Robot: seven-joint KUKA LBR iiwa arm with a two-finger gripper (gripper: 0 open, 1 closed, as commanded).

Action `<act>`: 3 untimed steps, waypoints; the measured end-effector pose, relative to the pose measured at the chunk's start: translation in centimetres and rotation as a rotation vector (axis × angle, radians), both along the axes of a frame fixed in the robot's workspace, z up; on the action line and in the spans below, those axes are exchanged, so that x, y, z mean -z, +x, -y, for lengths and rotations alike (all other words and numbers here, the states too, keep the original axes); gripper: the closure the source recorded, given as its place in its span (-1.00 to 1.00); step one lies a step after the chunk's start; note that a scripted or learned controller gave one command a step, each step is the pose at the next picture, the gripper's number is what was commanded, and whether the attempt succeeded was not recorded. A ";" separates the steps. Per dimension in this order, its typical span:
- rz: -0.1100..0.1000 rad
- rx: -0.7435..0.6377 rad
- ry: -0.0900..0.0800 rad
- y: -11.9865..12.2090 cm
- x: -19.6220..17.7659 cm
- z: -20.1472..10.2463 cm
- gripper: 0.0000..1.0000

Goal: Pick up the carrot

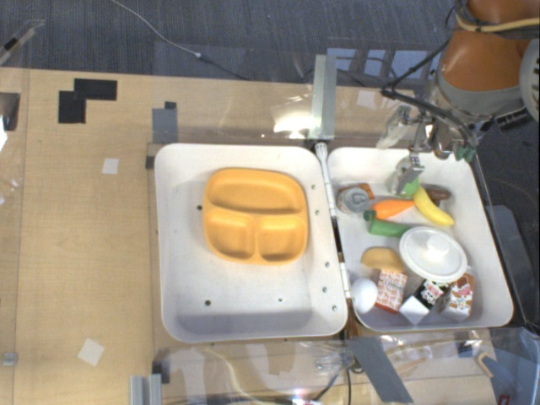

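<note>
The jaws (408, 175) hang low over the right bin (498, 287); whether they are parted or hold anything cannot be told. The carrot (390, 210) lies just below them, with the banana (433, 207) touching its far side and a can (353, 198) beside it. A closing grip risks catching the banana or nudging the carrot aside.

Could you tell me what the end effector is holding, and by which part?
Nothing: the end effector hangs above the carrot, gripping no object.

Arm (494, 40) cut by top-right edge; claw (408, 174) blurred.
</note>
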State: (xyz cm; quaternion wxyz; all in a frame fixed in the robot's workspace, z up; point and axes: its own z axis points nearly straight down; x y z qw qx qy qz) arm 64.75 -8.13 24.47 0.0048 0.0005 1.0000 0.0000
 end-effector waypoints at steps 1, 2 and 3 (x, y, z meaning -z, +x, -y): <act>-0.013 -0.165 0.002 -3.1 14.7 2.3 -1.00; 0.004 -0.115 -0.001 -3.7 15.4 2.5 -1.00; 0.006 -0.003 0.000 -3.4 15.4 2.3 -1.00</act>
